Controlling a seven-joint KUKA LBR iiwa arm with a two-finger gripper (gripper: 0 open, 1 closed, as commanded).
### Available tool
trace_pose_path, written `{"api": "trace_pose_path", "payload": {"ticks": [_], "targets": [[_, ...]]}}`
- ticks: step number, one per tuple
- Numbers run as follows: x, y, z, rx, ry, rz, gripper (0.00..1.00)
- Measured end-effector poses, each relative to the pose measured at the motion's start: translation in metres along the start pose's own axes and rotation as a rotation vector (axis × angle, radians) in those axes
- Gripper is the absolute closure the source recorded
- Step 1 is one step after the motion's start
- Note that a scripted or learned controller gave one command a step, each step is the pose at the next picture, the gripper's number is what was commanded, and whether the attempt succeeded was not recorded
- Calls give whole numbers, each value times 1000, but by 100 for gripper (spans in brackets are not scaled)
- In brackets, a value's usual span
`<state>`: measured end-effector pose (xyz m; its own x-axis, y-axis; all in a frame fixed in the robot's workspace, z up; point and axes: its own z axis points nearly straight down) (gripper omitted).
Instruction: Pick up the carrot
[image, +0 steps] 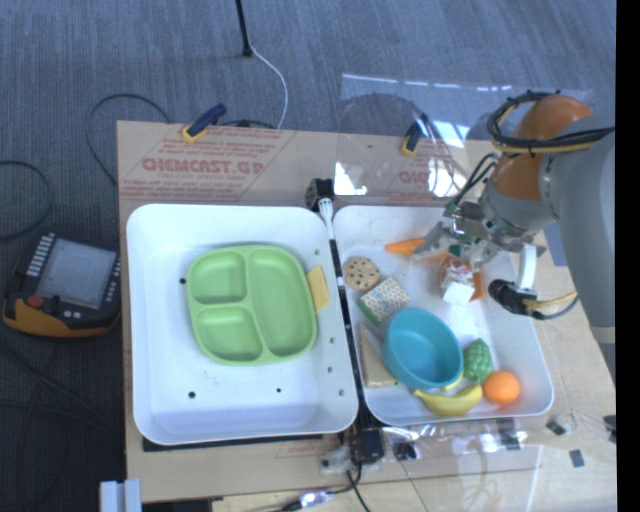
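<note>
Orange carrot (406, 246): lying in the right bin (540, 385), just left of the hand (462, 240), apart from it. Hand: low over the bin, grip state cannot be told. Step: approach (judged). Next: shift left, centre over carrot, descend.

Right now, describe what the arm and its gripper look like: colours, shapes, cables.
The arm is a thick, rounded grey body entering from the view's right, with an orange band at its upper joint. Thin dark cables loop around that orange section. The gripper is a smaller cluster of dark and metallic parts; a white piece with a black end sits beside it. No markings are legible.
</note>
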<state>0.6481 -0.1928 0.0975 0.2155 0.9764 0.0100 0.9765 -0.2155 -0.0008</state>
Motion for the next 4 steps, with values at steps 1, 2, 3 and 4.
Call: {"api": "trace_pose_path", "payload": {"ticks": [1,2,3,4], "targets": [[12,8,8,79,-23,280,0],[10,7,7,123,-17,694,0],[16,4,6,132,0,912,0],[26,-19,8,22,-12,798,0]]}}
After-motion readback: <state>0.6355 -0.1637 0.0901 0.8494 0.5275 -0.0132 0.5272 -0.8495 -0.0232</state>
